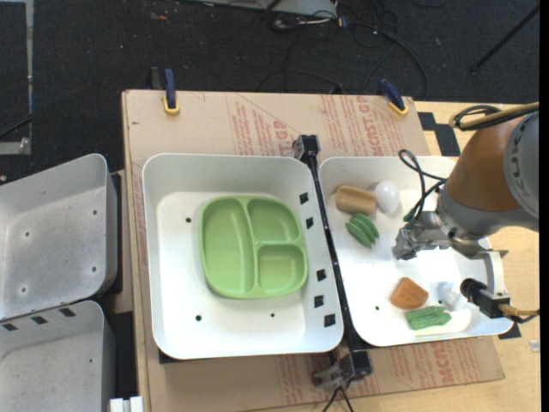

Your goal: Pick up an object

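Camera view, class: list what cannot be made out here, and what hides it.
- End effector: fingers too small and dark to judge, open or shut.
- Small pale object beside the green piece: too small to identify.
- Right bin: far right side covered by the arm.

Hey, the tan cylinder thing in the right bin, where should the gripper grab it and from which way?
Probably across the middle of the tan cylinder, coming straight down from above. It lies on its side, long axis running left to right, so the fingers would best close across its narrow width. A white ball touches its right end, so stay off that end. The gripper sits lower right of it.
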Action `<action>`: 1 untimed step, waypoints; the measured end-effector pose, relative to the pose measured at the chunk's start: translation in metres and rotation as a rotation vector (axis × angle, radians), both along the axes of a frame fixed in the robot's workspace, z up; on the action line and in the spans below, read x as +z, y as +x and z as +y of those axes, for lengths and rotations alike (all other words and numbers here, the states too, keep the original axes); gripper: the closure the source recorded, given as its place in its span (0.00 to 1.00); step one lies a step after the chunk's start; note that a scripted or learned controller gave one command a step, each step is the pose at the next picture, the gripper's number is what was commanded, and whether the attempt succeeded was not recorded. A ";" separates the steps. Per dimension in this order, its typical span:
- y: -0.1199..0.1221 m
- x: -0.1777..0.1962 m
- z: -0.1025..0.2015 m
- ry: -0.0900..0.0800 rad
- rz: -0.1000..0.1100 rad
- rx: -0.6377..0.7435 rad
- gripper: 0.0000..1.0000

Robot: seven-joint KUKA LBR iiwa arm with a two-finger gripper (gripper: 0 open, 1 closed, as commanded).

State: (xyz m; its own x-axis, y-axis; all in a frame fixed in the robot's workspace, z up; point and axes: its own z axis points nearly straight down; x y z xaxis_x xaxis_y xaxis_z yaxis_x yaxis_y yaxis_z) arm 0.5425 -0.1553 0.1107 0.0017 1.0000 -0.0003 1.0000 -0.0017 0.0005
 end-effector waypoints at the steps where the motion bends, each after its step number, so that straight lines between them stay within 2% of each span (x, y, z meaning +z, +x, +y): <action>1: -0.003 0.060 -0.008 -0.002 -0.005 0.000 1.00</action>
